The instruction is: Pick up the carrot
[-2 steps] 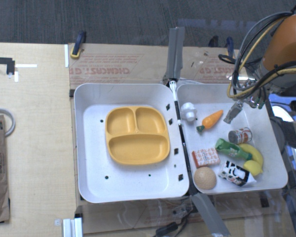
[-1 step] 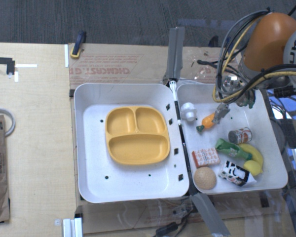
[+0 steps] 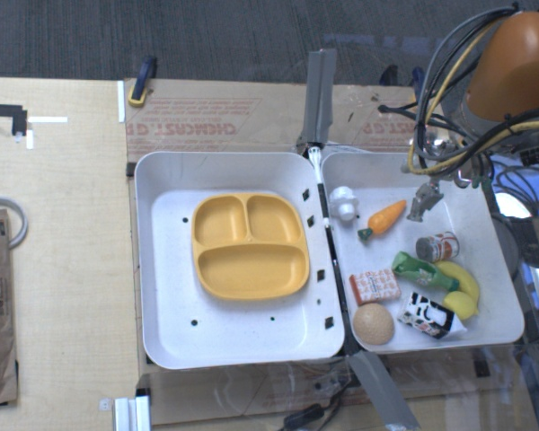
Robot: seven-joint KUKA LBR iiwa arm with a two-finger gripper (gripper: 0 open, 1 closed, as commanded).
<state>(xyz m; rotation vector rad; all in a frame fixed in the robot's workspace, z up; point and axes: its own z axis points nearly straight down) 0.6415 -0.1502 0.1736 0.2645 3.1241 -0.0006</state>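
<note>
A: Camera view. We see two white bins side by side. The left bin (image 3: 162,268) bears a yellow tray (image 3: 250,245). The right bin (image 3: 485,321) bears the carrot (image 3: 385,216), lying aslant in the upper left part, its green end toward the divider. Just beside it, to the left, sits a white ball (image 3: 344,204).

B: And the arm?

A: The gripper (image 3: 424,203) hangs over the right bin, just right of the carrot's orange tip and apart from it. We judge the step in hand to be the approach: nothing lies between the jaws, and the carrot rests on the bin floor.

B: How do the jaws stand?

A: We cannot tell. The grey end piece is small and seen at a slant, and cables (image 3: 449,106) cross above it.

B: What does the next move call for?

A: In our judgement, a short shift leftward over the carrot's middle, the jaws turned across its long axis, then a descent. The ball nearby leaves little room on that side.

B: What else is hard to read?

A: The lower right heap: a can (image 3: 437,246), a green thing (image 3: 424,272), a banana (image 3: 461,287), a red packet (image 3: 375,285) and a tan ball (image 3: 373,324) crowd together, and we cannot name the black-and-white thing (image 3: 428,313).
</note>
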